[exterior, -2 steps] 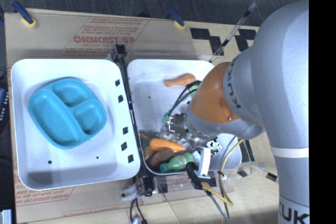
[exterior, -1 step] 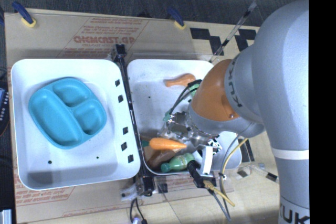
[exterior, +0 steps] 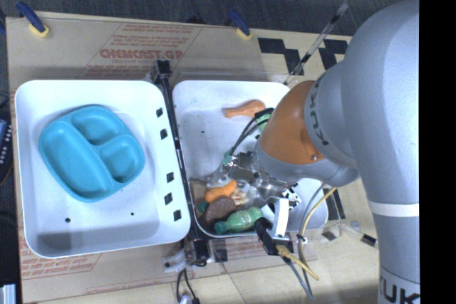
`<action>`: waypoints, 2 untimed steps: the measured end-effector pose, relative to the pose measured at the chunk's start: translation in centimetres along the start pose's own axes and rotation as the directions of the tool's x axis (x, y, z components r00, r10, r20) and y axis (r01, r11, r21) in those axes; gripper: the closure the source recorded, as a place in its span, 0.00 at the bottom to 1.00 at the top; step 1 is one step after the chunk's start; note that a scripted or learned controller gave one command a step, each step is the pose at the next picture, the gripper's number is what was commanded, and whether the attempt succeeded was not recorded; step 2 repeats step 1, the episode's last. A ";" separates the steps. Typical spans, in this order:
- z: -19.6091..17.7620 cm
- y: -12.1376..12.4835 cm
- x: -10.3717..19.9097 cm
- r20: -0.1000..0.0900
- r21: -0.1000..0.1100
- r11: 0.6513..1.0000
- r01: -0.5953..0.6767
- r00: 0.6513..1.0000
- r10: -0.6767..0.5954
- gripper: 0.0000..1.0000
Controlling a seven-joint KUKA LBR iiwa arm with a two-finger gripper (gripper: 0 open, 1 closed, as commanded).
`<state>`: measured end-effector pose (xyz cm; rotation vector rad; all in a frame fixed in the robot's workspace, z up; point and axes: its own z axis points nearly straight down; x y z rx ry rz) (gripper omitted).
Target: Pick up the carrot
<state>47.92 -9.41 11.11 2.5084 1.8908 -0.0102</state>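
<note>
The carrot (exterior: pixel 219 190) is a small orange piece lying in the front part of the right bin (exterior: pixel 206 103), in a cluster with other toy foods. My gripper (exterior: pixel 244 181) hangs low over that cluster, just right of the carrot and close against it. The orange wrist band and grey arm cover most of the gripper from above. Whether the carrot sits between the fingers cannot be made out.
A brown lump (exterior: pixel 219 207) and a green bottle-like item (exterior: pixel 239 221) lie just in front of the carrot. An orange-tan drumstick shape (exterior: pixel 246 109) rests near the right bin's back wall. The left bin (exterior: pixel 28 224) holds a blue divided plate (exterior: pixel 91 151).
</note>
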 end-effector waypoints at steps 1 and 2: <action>-1.0 0.1 0.1 0.001 0.000 1.000 0.007 1.000 -0.007 1.00; -1.0 0.1 0.1 0.001 0.000 1.000 0.007 1.000 -0.007 1.00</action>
